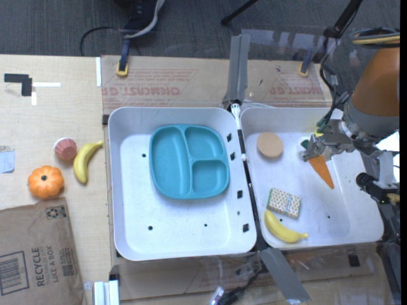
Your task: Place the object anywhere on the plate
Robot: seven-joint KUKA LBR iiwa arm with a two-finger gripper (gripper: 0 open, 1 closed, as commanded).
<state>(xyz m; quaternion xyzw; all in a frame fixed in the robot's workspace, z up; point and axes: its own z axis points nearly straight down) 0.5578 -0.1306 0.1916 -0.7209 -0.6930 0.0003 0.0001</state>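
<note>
A teal three-compartment plate (189, 161) lies in the left bin (127, 189), with nothing on it. In the right bin (356, 224), my gripper (316, 146) is shut on the wide green-topped end of an orange toy carrot (322, 170). The carrot's tip points down toward the front right. The gripper is well to the right of the plate, across the divider between the bins. I cannot tell whether the carrot touches the bin floor.
The right bin also holds a round tan cookie (269, 145), a speckled yellow sponge block (283, 203) and a yellow banana (283, 229). On the bench to the left lie a second banana (84, 161), a small pumpkin (46, 182) and a pink cupcake (65, 149).
</note>
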